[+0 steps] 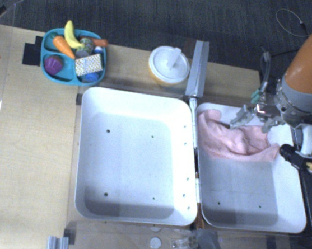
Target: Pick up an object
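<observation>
The gripper (254, 118) hung over the right bin (257, 218), at that bin's 12 o'clock edge, its fingers spread apart just above a crumpled pink cloth (230, 141). The cloth lay across the bin's far end. At the left bin's (135, 158) 11 o'clock sat a blue toy tray (74, 56).

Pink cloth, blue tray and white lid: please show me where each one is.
pink cloth (228, 142), camera view, middle of the fabric.
blue tray (45, 73), camera view, lower left rim.
white lid (169, 64), camera view, centre of its top.
</observation>
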### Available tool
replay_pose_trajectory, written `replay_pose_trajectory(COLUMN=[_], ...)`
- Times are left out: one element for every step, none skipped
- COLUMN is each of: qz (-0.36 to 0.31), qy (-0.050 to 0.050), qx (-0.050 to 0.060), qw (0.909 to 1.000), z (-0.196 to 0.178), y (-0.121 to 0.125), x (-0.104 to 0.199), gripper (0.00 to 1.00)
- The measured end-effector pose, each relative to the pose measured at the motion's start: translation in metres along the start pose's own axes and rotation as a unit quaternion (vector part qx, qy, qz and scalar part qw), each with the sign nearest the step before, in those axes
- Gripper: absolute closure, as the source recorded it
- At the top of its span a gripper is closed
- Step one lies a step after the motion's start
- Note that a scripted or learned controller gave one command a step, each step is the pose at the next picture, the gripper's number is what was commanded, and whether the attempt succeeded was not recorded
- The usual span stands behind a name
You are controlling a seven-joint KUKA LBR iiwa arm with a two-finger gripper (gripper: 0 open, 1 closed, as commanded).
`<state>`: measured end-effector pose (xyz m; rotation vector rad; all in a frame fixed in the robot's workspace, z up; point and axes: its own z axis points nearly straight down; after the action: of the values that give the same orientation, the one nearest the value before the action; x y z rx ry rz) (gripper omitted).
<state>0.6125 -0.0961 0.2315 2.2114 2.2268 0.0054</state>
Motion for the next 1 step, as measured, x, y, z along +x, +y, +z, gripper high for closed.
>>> replay_pose_trajectory(qz=[-0.002], qy=[0.000], qx=[-0.003], qw=[1.0000], z=[-0.0121], y=[0.0021], x=[0.0020], gripper=[1.00])
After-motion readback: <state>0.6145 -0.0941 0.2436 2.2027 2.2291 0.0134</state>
